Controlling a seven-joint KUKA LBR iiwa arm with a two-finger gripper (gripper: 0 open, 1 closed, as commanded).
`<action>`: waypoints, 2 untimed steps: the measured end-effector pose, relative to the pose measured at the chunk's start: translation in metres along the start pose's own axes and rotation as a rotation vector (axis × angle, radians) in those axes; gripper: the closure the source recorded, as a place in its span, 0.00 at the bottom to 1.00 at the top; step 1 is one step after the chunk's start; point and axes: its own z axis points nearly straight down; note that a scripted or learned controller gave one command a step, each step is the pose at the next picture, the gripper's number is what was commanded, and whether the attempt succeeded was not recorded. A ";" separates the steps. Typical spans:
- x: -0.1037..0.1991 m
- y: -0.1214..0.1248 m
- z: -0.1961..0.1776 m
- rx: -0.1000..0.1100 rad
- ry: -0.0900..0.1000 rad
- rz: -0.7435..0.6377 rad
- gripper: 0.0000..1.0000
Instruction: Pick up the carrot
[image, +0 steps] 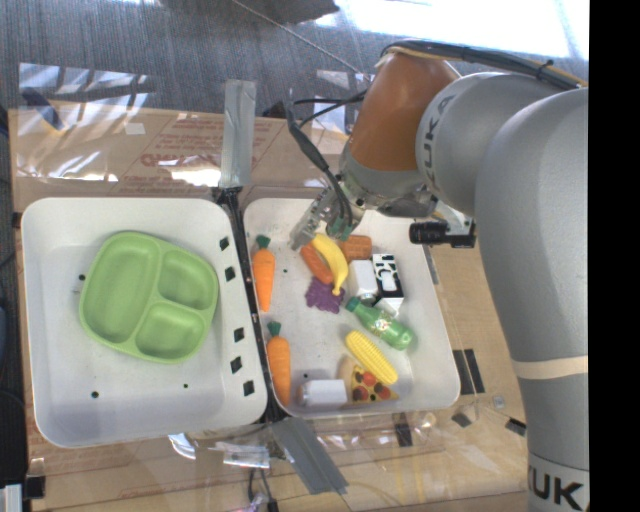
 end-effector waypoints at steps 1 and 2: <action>-0.056 -0.078 -0.040 0.000 -0.002 0.034 1.00; -0.055 -0.113 -0.101 -0.001 -0.005 -0.360 1.00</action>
